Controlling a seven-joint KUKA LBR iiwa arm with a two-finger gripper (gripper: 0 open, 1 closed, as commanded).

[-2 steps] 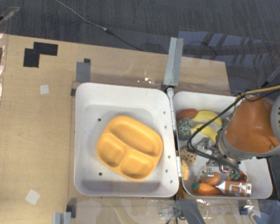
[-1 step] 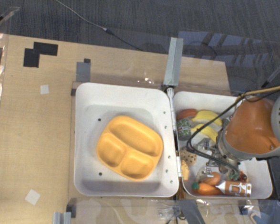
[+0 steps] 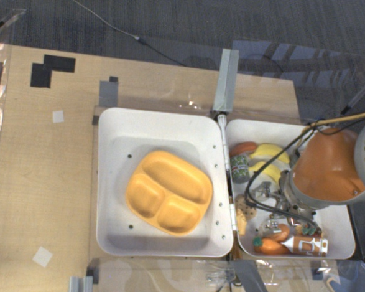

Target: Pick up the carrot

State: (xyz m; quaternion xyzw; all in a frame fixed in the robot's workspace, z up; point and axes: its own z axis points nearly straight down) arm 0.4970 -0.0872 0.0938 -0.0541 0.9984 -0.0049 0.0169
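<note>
On the left part of the desk (image 3: 44, 164) lie a black L-shaped mark (image 3: 51, 69) near the far edge and two pale paper squares. The left bin (image 3: 106, 168) holds a yellow divided tray (image 3: 169, 191), lying slightly turned in the middle of the bin floor. A metal rail (image 3: 225, 83) runs from the desk's far edge down between the two bins.

The right bin (image 3: 344, 244) is crowded along its left side: a red item (image 3: 243, 148) at the far end, a yellow banana (image 3: 268, 156) just beside it, a dark can (image 3: 239, 171) below, and a speckled piece (image 3: 244, 210) against the left wall. The carrot (image 3: 270, 246) lies near the bin's near edge, touching an orange-and-white bottle (image 3: 306, 246) to its right. The hand (image 3: 277, 229) hangs just above the carrot, beneath the arm's orange band (image 3: 327, 168); cables and the wrist hide its fingers, so how wide they stand cannot be told.
</note>
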